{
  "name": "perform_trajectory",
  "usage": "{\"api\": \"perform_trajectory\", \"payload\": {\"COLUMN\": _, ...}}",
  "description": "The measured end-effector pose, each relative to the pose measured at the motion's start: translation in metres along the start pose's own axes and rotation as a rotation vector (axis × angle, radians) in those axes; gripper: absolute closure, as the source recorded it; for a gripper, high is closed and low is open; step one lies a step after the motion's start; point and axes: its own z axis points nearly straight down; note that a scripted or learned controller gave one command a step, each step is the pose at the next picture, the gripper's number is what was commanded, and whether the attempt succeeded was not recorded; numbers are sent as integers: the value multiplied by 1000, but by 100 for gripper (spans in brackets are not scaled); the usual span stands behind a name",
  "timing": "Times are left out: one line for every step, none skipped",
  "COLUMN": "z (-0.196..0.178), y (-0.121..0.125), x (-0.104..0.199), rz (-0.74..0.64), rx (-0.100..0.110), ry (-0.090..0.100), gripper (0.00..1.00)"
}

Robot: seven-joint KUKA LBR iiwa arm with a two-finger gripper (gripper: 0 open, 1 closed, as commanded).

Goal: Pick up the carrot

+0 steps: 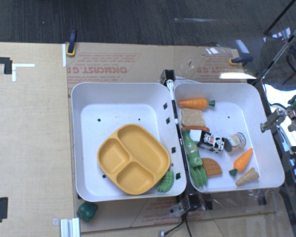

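Plainly, two orange toy carrots with green tops (196, 103) lie loose in the right white bin (264, 112), unlifted; the gripper's state I cannot tell.

Two white bins, left (84, 147) and right (266, 132), are sitting on the counter. Two carrots (193, 103) (242, 160) are lying in the right bin. One yellow divided plate (133, 158) is occupying the left bin.

Two carrots (193, 103) (242, 161) lie in the right bin (266, 112); yellow tray (133, 158) in the left bin (89, 112)
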Motion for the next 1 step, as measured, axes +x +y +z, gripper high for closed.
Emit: {"api": "perform_trajectory", "payload": {"z": 161, "y": -13, "x": -6, "rz": -282, "rx": -2, "ry": 3, "gripper": 0}}
